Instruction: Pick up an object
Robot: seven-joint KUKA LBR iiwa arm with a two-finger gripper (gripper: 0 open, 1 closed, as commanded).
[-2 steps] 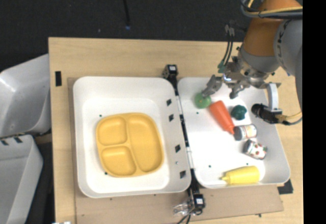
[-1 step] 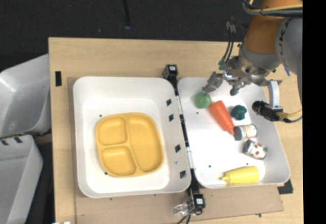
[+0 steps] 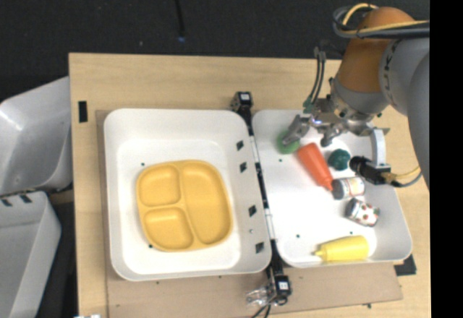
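Observation:
My gripper (image 3: 311, 134) hangs low over the far left part of the right bin (image 3: 304, 222), open, with nothing between its fingers. An orange carrot-shaped object (image 3: 317, 163) lies just below it, its upper end near the gap between the fingers. A small green object (image 3: 283, 144) sits at the left fingertip and is partly hidden by it. A dark teal ball (image 3: 338, 159) rests right of the carrot. Further forward lie a small pale bottle (image 3: 349, 187), a silver and white can (image 3: 362, 212) and a yellow squeeze bottle (image 3: 342, 248).
The left bin (image 3: 123, 136) holds a yellow divided plate (image 3: 184, 205). A ridge with black clips (image 3: 257, 186) separates the two bins. The wooden bench (image 3: 145, 74) surrounds both bins.

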